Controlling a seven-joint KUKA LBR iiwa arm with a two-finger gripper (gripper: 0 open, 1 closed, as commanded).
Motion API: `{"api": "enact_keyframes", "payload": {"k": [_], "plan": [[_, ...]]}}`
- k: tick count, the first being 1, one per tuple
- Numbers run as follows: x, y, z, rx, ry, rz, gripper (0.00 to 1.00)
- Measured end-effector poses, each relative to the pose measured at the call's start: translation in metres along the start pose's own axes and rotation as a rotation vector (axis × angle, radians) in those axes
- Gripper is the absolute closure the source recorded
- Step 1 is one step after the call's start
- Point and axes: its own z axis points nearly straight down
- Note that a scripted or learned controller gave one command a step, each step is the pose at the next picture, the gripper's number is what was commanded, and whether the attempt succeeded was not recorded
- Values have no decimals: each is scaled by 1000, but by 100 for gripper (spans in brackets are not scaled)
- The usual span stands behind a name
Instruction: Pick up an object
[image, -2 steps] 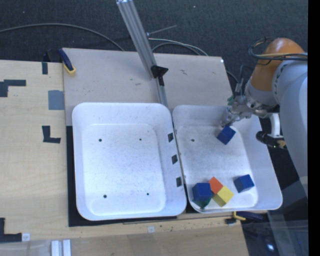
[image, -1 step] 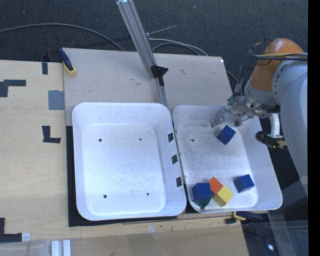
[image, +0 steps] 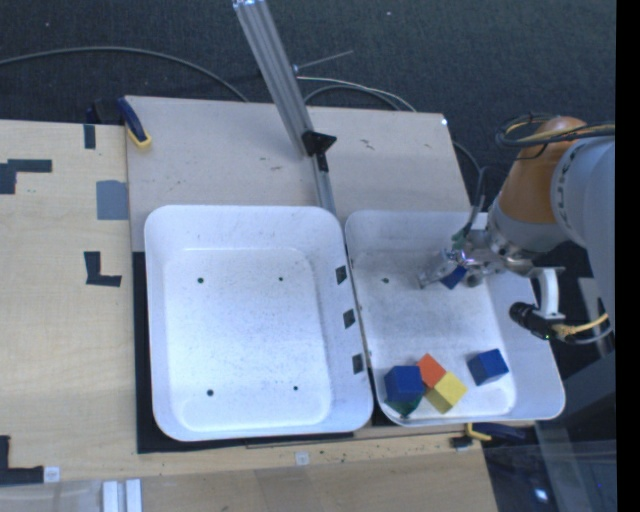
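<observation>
The gripper (image: 447, 272) sits low in the upper part of the right bin (image: 400, 235), reached in from the right under the grey arm (image: 590, 190) with its orange band (image: 530, 190); a small blue object (image: 455, 277) shows at its tip, seemingly between the fingers, though the view is too blurred to be sure it is clasped; well apart, along the bin's near edge, lie the blocks: a blue cube (image: 404, 381) touching a green piece (image: 404, 405) below it, an orange block (image: 432, 368) just beside it, a yellow block (image: 446, 391) against the orange, and another blue block (image: 487, 366) a little to the right; the left bin (image: 165, 300) lies beside it, rims touching; a metal pole (image: 283, 85) slants across the bench (image: 60, 300) behind both bins.
</observation>
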Motion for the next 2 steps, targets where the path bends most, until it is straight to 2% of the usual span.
{"api": "enact_keyframes", "payload": {"k": [1,2], "plan": [[34,36,-1,-7,-2,-6,0],[33,34,-11,-4,-1,-4,100]]}}
